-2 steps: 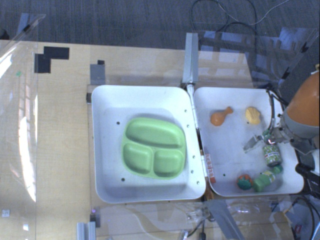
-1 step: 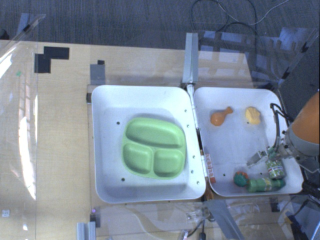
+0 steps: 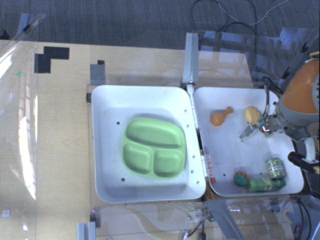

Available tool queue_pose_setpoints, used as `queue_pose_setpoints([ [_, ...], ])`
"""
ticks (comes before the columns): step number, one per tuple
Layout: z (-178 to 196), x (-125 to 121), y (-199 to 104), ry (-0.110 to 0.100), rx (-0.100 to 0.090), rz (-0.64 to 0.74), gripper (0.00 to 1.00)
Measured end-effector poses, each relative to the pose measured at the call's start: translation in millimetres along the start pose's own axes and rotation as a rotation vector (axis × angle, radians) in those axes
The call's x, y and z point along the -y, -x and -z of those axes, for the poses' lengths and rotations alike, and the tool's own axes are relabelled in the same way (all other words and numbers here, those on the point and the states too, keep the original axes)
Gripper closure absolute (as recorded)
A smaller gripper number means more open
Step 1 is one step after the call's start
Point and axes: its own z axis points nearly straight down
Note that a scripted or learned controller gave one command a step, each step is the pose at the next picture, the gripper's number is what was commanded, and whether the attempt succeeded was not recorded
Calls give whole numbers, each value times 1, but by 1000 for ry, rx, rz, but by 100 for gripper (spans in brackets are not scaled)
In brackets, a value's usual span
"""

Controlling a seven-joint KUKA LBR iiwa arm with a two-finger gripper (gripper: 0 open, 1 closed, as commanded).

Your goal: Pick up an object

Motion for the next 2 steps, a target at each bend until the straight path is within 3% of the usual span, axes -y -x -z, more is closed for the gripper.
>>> queue_pose_setpoints([
  [1,0,-82,17,-2,0,207,0],
  [2,14,-86,16,8,6,214,100],
])
